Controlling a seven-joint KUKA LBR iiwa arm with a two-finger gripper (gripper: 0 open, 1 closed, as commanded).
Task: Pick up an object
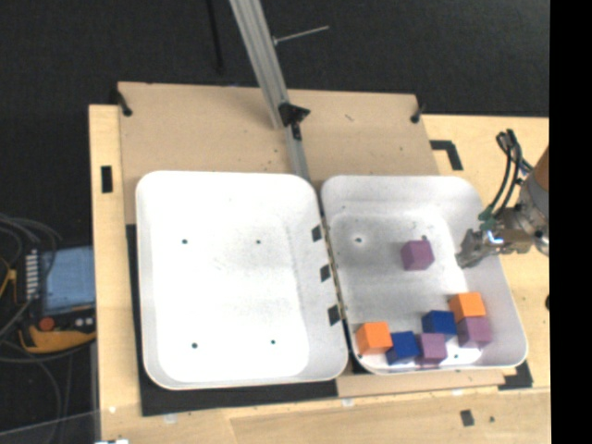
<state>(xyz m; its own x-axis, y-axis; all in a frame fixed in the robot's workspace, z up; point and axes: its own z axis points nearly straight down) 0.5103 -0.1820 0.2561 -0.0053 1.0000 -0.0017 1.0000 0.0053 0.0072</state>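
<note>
The right bin [398,192] holds several small blocks. A purple block [417,253] lies alone near its middle. Along the front edge sit an orange block [374,337], a blue block [403,346] and a purple block [433,347]. Further right are a blue block [438,322], an orange block [467,304] and a purple block [474,329]. My gripper [474,246] hangs at the bin's right rim, right of the lone purple block and apart from it. Nothing shows in the gripper.
The left bin [231,276] lies beside the right one, joined by clips at the seam. A slanted metal pole [264,54] rises behind the bins. Cables and a handheld pendant [60,289] lie off the bench at the left.
</note>
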